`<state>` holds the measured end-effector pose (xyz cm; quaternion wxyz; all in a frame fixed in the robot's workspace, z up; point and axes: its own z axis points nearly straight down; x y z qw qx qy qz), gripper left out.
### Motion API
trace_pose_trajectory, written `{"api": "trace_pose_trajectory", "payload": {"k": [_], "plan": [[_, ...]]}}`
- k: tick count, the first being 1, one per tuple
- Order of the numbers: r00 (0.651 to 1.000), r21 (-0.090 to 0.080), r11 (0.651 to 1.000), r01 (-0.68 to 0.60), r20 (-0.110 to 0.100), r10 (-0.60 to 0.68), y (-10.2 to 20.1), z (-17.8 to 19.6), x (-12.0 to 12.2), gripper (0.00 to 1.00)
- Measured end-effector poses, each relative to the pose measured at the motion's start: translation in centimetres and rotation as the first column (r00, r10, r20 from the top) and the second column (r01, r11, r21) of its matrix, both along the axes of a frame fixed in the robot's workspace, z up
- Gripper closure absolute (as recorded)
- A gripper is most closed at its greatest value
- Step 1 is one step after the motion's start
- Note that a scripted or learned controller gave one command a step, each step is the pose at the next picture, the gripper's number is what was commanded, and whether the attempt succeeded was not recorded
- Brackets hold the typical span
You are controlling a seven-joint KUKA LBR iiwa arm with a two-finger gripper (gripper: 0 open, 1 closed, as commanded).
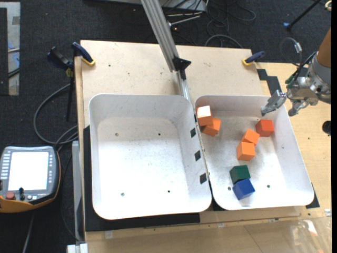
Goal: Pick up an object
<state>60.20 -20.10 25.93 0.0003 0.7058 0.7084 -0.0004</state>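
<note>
The right bin (297, 157) holds several small blocks. A white block (204, 111) sits on orange blocks (211, 126) near the bin's left wall. A red-orange block (265, 127) lies at the upper right, with two orange blocks (246, 149) just left of and below it. A green block (240, 172) and a blue block (243, 188) touch near the front. My gripper (279, 109) hangs over the bin's upper right rim, just above the red-orange block. It is open, its fingers spread, and nothing is between them.
The left bin (105, 141) stands beside the right one, their walls meeting at the middle. A slanted metal bar (160, 30) comes down from the top to the bins' junction. Clamps mark the bench's far corners (84, 54). A teach pendant (29, 178) lies at the left.
</note>
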Motion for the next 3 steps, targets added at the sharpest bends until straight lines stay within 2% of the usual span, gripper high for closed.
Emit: {"api": "trace_pose_trajectory", "payload": {"k": [1, 2, 3], "plan": [[1.0, -0.004, 1.0, 0.004, 0.01, -0.004, -2.2, 11.5, -0.8, 0.0], [1.0, -0.003, 1.0, 0.0, 0.01, 0.0, -0.2, 26.3, -5.1, 0.0], [1.0, -0.002, 1.0, 0.0, 0.005, 0.0, -0.3, 28.8, -4.8, 0.0]]}}
